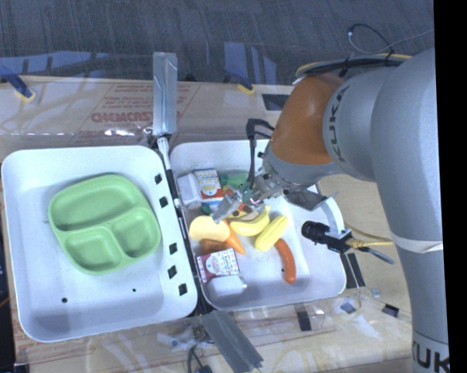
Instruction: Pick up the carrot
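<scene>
The carrot (287, 262), a long orange-red piece, lies in the right bin (330, 282) toward its front right, with bare floor around it. My gripper (240, 205) is down in the middle of that bin, over the pile of toy food, just above a banana (249, 224). It stands to the left of the carrot and further back, well apart from it. Nothing shows between its tips, which are lost against the clutter.
Around the gripper lie a yellow corn cob (272, 232), a short orange wedge (234, 242), a yellow round fruit (202, 227), a small carton (208, 184) and a red-and-white carton (221, 265). A green divided plate (104, 222) sits in the left bin (38, 306).
</scene>
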You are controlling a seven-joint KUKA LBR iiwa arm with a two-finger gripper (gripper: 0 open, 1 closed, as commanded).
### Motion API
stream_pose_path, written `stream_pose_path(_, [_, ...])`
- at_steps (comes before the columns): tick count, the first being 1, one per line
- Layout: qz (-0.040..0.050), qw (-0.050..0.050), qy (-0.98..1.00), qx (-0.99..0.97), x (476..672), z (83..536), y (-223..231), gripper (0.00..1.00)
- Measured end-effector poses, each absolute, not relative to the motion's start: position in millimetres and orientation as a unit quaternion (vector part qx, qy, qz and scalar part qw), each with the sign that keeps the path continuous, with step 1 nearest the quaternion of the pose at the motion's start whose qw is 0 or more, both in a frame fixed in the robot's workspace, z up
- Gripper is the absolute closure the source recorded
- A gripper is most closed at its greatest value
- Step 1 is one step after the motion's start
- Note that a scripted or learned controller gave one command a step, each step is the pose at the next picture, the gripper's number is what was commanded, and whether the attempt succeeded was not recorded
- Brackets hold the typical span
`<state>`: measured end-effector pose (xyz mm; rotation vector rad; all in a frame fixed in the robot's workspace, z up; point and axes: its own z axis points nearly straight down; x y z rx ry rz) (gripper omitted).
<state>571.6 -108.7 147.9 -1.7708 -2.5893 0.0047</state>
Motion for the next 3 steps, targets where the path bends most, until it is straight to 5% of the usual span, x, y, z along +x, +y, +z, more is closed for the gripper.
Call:
stream_pose_path(1, [-0.0015, -0.004, -0.876, -0.482, 573.1, 97, -99, 0.0])
stream_pose_path(2, [-0.0011, -0.003, -0.877, -0.48, 573.1, 106, -98, 1.0])
stream_pose_path(3, [0.0004, 0.0, -0.807, -0.59, 589.3, 254, -39, 1.0])
